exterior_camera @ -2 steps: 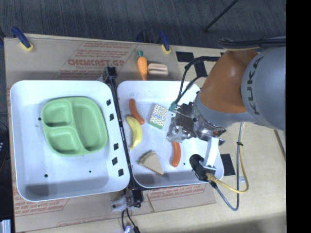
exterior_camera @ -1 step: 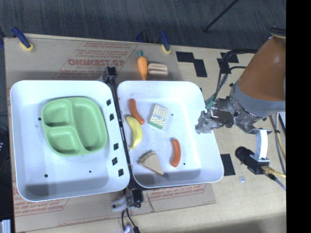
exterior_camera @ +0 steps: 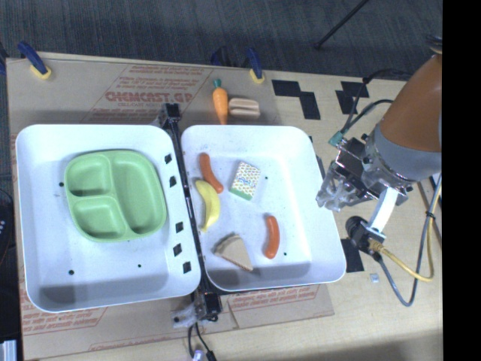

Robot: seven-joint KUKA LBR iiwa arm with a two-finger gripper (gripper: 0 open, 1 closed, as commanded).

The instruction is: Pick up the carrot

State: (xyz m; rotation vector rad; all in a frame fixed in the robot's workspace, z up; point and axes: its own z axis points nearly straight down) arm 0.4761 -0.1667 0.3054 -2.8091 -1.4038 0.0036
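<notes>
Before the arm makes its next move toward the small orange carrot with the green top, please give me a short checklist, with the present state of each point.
1. Small orange carrot with green top located: ok. It lies on the brown bench board, beyond the far rim of the right white bin.
2. Carrot free of neighbours: not ok. A tan sandwich-like toy lies close beside it.
3. Gripper over the carrot: not ok. It sits outside the right bin's right rim, far from the carrot.
4. Gripper fingers ready: cannot tell.
5. Look-alikes: not ok. Two orange sausages lie in the right bin.
</notes>
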